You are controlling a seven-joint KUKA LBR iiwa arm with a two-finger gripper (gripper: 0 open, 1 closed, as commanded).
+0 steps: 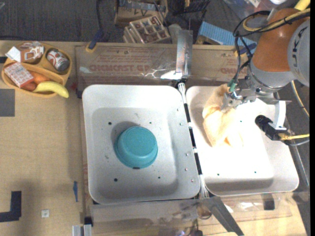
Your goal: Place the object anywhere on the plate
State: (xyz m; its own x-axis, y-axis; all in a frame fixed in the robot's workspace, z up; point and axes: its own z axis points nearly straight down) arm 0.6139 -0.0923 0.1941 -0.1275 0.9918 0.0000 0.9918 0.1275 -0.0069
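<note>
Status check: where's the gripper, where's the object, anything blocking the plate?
Gripper over right bin, at the pale yellow object's top edge; grasp not confirmed. Teal plate in left bin, nothing on it.

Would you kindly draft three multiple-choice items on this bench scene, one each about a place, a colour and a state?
1. Where does the plate lie?
A. in the left bin
B. in the right bin
C. on the bench beside the bins

2. What colour is the plate?
A. red
B. teal
C. black

3. How does the pale yellow object stand to the plate?
A. resting on it
B. leaning against its rim
C. apart from it, in the other bin

Answers: 1 A, it sits mid-floor in the left bin. 2 B, its surface is blue-green. 3 C, the object lies in the right bin, below the gripper.
</note>
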